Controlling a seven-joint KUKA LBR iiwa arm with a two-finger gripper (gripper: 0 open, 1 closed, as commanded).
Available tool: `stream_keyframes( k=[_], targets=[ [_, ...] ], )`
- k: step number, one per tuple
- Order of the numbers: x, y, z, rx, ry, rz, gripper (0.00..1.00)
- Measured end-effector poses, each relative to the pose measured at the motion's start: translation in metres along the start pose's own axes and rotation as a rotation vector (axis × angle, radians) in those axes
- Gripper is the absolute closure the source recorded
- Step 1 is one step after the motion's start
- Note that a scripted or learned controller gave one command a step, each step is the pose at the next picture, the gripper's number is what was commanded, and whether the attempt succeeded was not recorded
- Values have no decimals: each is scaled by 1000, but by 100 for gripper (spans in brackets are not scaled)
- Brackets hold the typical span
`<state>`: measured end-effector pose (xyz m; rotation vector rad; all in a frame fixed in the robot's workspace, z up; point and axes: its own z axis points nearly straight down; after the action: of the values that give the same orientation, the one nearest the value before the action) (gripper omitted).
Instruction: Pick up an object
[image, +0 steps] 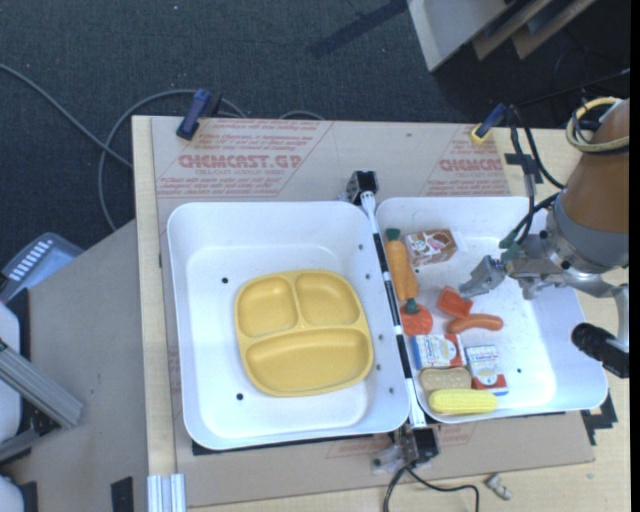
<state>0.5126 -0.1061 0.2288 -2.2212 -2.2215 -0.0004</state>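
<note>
Corn is what sits closest to me, lying along the front edge of the right bin, with a tan bread-looking piece touching it just behind. Next to that there's a small white and red carton, and another packet with blue print close by on its left. Further back along the bin's left wall I've got a strawberry-ish red thing, then a long orange carrot lying against that wall. A brown and white wrapper is near the back left corner. Mid-bin there's a red sausage and a red-orange chunk right beside it.

My gripper hangs over the middle of the right bin, just behind and right of that chunk, arm coming in from the right. Honestly can't tell from this angle whether the fingers are spread or closed, and I see nothing between them.

Left bin has the yellow tray in its centre, three compartments, larger one toward the front edge. Both bins sit on a cardboard sheet.
</note>
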Motion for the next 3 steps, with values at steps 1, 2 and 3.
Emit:
stream_keyframes(
  k=[1,2,3],
  targets=[
    [-10,32,62,2,1,0,0],
    [-10,38,143,-2,-1,1,0],
    [-10,38,134,-3,-1,1,100]
  ],
)
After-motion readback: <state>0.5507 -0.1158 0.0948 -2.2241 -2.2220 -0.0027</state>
